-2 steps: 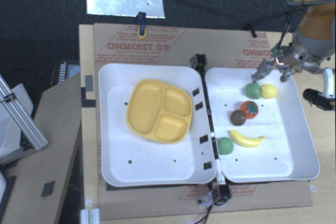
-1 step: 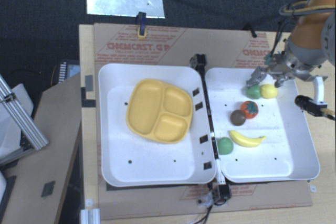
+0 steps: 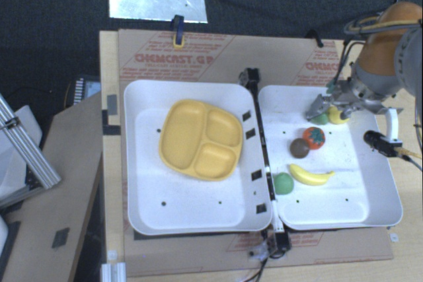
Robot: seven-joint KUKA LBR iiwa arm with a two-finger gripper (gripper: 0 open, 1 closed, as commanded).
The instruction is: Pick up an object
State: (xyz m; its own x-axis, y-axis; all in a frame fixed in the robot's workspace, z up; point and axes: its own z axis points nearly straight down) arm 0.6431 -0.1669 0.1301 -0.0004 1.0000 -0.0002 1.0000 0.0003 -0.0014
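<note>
- On the tan cardboard-covered surface (image 3: 198,56) sit two shallow white plastic bins side by side, the left bin (image 3: 142,201) and the right bin (image 3: 370,208), touching along their inner edges.
- My grey arm with the orange band (image 3: 390,43) reaches in from the right, over the far right corner of the right bin.
- In the left bin lies a yellow three-compartment plastic tray (image 3: 200,139), roughly centred and turned at a slight angle.
- My end effector (image 3: 324,109) is low over the far part of the right bin; I cannot tell how its tips are set.
- Right at my end effector lie a small green rounded item (image 3: 319,119) and a small yellow rounded item (image 3: 338,117), partly hidden by it; I cannot tell whether either one is gripped.
- A yellow toy banana (image 3: 311,175) lies near the bin's middle, toward the front.
- A green ball-like toy (image 3: 283,183) sits just left of the banana, by the inner wall.
- An orange-red round toy with a teal patch (image 3: 314,137) and a brown round toy (image 3: 299,148) sit touching, above the banana.
</note>
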